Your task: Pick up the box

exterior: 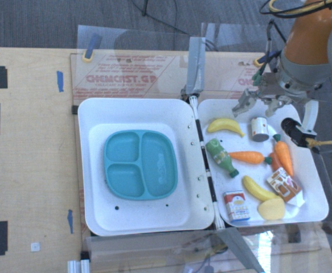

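While poised over the right bin's far edge, gripper with fingers spread, pinching nothing. Box at near-left corner, label unreadable; bananas, carrots alongside. Blue plate in left bin.

Even, bright overhead lighting with soft, short shadows. Glare whitens the clear plastic sheet at the bench's far edge and the near rim below the bins. The white bins verge on overexposure. Overall focus is slightly soft, with mild compression blur.
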